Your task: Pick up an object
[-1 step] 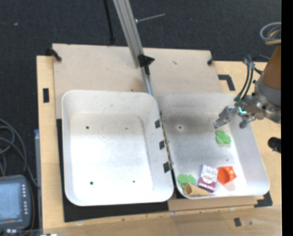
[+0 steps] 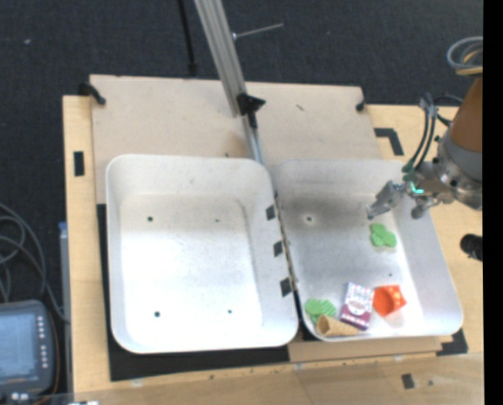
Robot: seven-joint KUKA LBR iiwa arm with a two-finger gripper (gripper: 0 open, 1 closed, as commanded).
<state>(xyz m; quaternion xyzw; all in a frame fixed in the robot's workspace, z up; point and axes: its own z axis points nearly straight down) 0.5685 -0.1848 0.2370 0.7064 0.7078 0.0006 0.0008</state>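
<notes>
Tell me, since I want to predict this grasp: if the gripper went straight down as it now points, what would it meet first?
Probably bare floor of the right bin, just above the green piece. The gripper hovers close by it, but depth is unclear, so it might clip that piece.

arm: cut off at the right, with just the wrist end in sight
claw: finger spread too small and blurred to tell
purple packet: print too small to read
bench: bottom edge cropped
</notes>
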